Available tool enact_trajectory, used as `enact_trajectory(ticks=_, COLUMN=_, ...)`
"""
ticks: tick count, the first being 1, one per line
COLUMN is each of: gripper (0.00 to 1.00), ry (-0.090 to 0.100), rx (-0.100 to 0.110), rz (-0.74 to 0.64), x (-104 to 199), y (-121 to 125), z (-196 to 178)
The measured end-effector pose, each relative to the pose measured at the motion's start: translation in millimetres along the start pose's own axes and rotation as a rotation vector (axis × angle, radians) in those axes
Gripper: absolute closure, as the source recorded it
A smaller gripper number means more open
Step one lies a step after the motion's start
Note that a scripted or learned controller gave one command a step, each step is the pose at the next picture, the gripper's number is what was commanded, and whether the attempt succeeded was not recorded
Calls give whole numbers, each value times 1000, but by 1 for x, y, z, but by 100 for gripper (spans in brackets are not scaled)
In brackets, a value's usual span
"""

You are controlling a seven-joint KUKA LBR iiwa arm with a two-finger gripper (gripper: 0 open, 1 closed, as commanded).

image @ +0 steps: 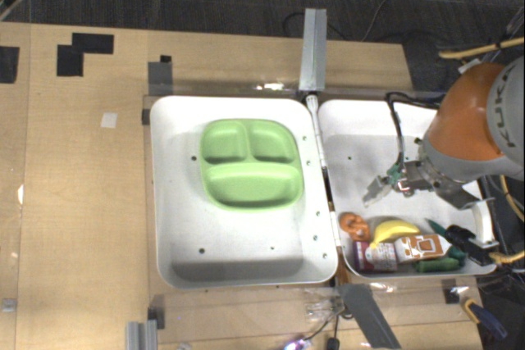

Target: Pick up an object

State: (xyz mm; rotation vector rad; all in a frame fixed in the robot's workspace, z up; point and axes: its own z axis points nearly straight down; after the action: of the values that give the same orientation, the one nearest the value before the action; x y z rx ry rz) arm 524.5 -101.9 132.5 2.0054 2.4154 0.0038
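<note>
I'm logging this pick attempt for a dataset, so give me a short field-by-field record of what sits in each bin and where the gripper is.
left bin: shallow white bin holding a green divided plastic plate, upside up, near its middle
right bin: shallow white bin with items heaped along its near edge
right bin items: yellow banana, small orange toy, dark red packet with a white label, green item
gripper: two-finger gripper over the right bin, above the heap
held object: none seen between fingers
</note>
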Motion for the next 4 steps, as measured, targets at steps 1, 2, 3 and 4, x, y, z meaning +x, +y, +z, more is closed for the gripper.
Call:
enact_trajectory(ticks=1, gripper=0, ry=-1, rx=-2, rz=52, x=30, y=-2, z=-53)
enact_trajectory(ticks=2, gripper=0, ry=0, rx=2, rz=178, x=49, y=-26, z=-51)
enact_trajectory(ticks=3, gripper=0, ry=0, rx=1, rz=253, x=51, y=-28, z=-52)
enact_trajectory(ticks=4, gripper=0, ry=0, rx=1, rz=235, x=24, y=-33, z=16)
